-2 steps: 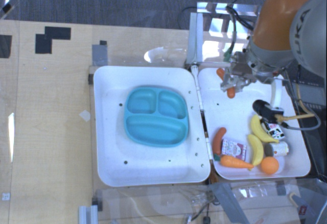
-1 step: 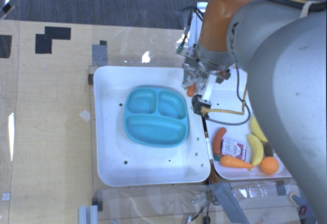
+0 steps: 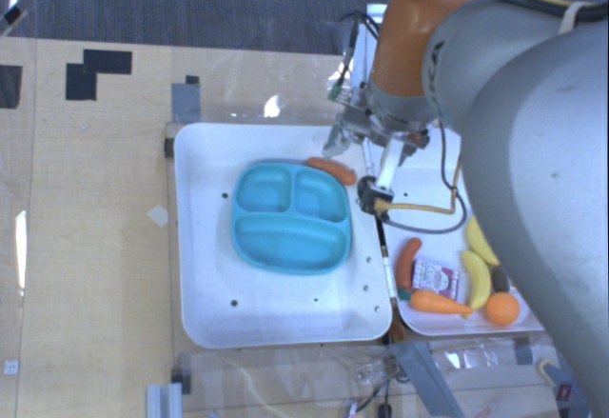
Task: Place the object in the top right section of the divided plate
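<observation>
pale wooden bench [image 3: 105,216] carries two shallow white bins side by side. left bin [image 3: 205,307] sits mid-bench; right bin [image 3: 419,316] touches it toward the bench's right edge. black square markers [image 3: 95,71] lie near the bench's far left corner. grey brackets [image 3: 186,102] sit at the left bin's corners.

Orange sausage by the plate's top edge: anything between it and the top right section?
Nothing visible. The orange sausage lies at the blue divided plate's upper right rim, next to that section. The pincer hovers beside it.
</observation>
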`<state>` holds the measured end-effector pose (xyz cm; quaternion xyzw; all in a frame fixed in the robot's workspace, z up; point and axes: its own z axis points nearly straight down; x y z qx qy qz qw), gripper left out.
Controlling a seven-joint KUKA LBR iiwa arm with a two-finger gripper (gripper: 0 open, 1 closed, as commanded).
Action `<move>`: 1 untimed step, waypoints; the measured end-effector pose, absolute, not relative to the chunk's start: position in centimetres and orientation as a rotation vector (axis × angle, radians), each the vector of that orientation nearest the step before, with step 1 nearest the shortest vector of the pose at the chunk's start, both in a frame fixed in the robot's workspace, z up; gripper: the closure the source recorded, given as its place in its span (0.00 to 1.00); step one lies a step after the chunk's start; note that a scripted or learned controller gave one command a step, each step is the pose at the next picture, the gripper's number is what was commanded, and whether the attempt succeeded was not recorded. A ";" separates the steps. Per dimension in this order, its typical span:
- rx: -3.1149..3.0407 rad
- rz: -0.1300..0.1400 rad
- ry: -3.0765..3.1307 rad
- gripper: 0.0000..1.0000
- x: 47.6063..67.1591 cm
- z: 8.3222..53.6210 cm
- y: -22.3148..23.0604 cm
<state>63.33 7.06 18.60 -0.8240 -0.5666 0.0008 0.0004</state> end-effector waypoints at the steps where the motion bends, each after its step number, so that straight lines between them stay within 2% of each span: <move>1: -2.396 -0.005 -2.034 0.00 56.4 29.7 11.2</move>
